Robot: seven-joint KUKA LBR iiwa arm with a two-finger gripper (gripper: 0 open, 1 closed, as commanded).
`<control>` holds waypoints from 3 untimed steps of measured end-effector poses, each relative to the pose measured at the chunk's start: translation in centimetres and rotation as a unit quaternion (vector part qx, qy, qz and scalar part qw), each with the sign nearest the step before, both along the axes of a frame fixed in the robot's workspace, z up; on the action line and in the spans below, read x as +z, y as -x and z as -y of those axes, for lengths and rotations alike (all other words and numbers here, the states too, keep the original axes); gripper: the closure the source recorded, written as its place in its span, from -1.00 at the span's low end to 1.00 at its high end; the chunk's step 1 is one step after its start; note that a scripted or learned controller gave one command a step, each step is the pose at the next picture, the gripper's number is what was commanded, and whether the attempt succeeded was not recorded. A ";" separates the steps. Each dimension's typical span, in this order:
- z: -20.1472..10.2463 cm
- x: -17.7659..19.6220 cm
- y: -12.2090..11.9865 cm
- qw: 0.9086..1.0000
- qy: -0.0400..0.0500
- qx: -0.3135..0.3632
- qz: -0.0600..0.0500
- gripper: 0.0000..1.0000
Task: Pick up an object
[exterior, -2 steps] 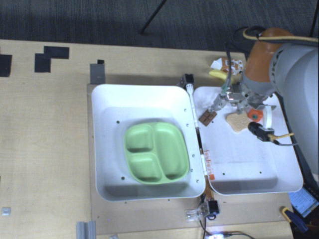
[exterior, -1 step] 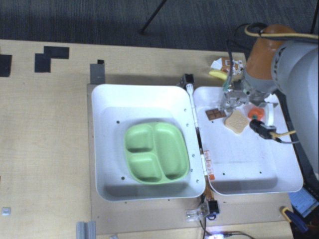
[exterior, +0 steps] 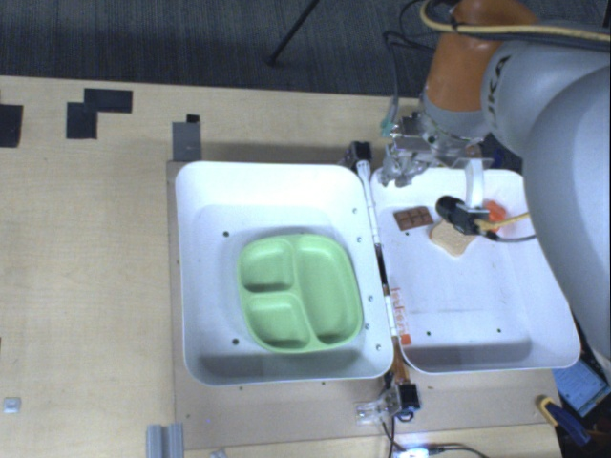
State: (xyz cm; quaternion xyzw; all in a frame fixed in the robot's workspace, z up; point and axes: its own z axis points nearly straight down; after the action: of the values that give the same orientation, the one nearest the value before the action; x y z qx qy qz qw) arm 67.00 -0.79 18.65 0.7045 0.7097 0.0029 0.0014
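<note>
Jaws: gap unreadable; one green tray [exterior: 301, 289], one brown tile [exterior: 413, 218], one tan block [exterior: 452, 240].

Robotics lab; plywood bench [exterior: 86, 256]; two white bins [exterior: 200, 256]; loose cables [exterior: 420, 442]; grey carpet [exterior: 191, 17].

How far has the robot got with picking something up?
Done: nothing lifted yet; the brown square and tan block lie in the right bin, the green divided plate in the left bin. In hand: the gripper hangs over the right bin's far corner, near the brown square. Left: reaching an object, gripping it and lifting it.
</note>
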 end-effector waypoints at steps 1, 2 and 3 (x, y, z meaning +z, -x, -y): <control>0.1 1.0 0.0 1.000 0.001 0.002 0.001 1.00; -2.6 8.1 0.0 1.000 0.000 0.000 0.000 1.00; -1.3 3.6 0.1 1.000 0.001 -0.002 -0.003 1.00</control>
State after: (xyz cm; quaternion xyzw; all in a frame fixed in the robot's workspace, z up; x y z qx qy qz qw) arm 66.87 0.54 22.24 0.7061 0.7081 0.0003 0.0004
